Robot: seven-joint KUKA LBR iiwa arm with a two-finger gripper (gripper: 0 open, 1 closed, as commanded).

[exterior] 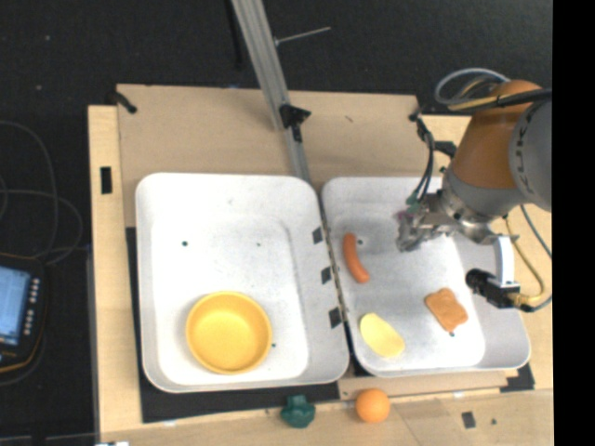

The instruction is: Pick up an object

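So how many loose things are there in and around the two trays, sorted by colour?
Yellow: 2, the bowl and a pale lump
Orange: 3, the sausage shape, a block, the ball
Green: 1, a small piece
Total: 6

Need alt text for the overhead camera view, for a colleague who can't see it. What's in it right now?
The gripper hangs over the right bin, which holds an orange sausage, a yellow piece and a brown piece. The left bin holds a yellow bowl.

Bench (186, 128) w/ two white bins (223, 221) side by side, orange ball (372, 405) & green item (298, 413) at front edge
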